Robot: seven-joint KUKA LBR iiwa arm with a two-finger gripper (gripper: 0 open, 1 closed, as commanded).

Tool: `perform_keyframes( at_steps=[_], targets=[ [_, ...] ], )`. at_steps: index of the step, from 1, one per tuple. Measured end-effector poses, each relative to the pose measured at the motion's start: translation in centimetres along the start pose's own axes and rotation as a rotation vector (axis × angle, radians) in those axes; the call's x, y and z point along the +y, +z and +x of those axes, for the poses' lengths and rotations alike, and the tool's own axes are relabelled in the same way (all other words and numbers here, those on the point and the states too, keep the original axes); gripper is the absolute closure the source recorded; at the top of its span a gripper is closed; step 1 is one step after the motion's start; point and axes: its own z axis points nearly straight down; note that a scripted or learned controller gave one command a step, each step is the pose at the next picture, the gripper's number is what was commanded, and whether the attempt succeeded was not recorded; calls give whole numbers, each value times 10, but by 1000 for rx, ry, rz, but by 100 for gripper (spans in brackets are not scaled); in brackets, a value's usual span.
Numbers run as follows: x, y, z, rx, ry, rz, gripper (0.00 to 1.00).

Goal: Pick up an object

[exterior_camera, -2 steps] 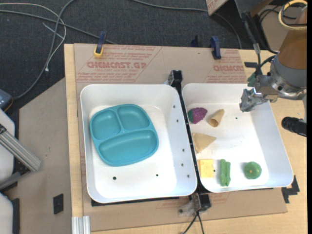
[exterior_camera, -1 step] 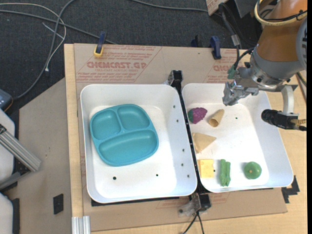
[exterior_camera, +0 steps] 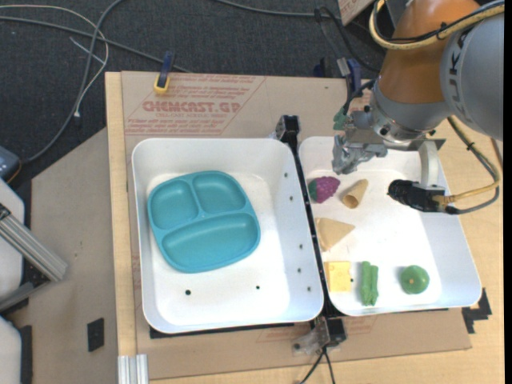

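Green toys — a bean pod [exterior_camera: 368,283] and a round pepper [exterior_camera: 414,279] — are lying nearest in the right bin [exterior_camera: 460,238], beside a yellow block [exterior_camera: 338,276]; farther back are sitting a tan wedge [exterior_camera: 334,230], a cone [exterior_camera: 354,191] and purple grapes [exterior_camera: 324,188]. The left bin [exterior_camera: 152,154] is holding a teal tray [exterior_camera: 204,218]. The tool [exterior_camera: 346,163] is hovering over the far corner, grip state unreadable — descending there, it is likely risking the rim or nudging the grapes away.

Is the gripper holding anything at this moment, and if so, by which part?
Nothing is held. The gripper hangs over the right bin, above the purple grapes and the cone, with nothing between its fingers.
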Motion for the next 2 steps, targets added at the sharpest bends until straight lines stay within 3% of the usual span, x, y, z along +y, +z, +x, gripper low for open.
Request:
perform_keyframes(
  at_steps=[2],
  targets=[
    [33,9,108,-1,0,-4,100]
  ],
)
